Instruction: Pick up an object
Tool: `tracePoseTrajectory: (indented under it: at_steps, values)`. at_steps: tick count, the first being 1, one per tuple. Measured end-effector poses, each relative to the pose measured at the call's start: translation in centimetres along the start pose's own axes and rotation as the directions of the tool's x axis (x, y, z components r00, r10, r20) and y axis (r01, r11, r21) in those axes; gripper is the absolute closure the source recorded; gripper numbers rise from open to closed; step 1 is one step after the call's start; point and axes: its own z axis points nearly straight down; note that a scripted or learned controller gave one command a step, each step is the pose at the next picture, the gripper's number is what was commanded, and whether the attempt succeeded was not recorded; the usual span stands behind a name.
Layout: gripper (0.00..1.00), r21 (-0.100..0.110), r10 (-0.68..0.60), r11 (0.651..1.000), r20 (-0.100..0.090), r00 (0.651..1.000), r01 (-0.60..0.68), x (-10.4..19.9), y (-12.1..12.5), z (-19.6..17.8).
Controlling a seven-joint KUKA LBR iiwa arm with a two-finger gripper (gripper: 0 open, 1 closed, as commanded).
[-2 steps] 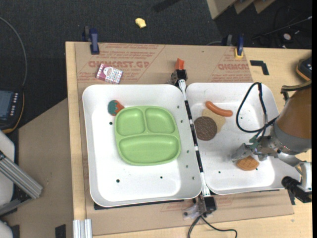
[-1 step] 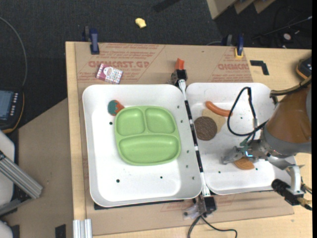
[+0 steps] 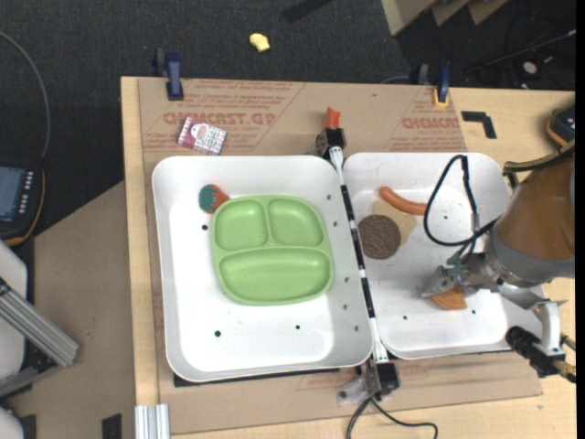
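From above, the arm (image 3: 539,222) comes in from the right over the right bin (image 3: 411,332), its orange band sitting just above the wrist. The gripper (image 3: 445,286) is down low near the bin floor, and its metal fingers sit right on top of a small orange piece (image 3: 450,300), which lies on the white floor directly beneath and slightly toward the near edge of the gripper. Whether the fingers are spread or pinching that piece, I cannot tell; they blur together with it.

Up and to the left of the gripper lies a brown round patty (image 3: 378,235), resting partly on a pale tan slice (image 3: 395,214). Farther back from the gripper, touching that slice, is an orange sausage (image 3: 402,200). A black cable (image 3: 448,199) loops over the bin just behind the gripper.

Well to the gripper's left, past the divide, the left bin (image 3: 192,337) bears a green three-compartment plate (image 3: 271,249), with a small teal and red object (image 3: 213,198) touching its far left corner.
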Motion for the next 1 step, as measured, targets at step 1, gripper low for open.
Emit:
tracePoseTrajectory:
  at_steps: [1]
  values:
    - [1.0,-0.01,-0.011,1.0,-0.002,1.0,0.01,8.17,2.39,-9.58]
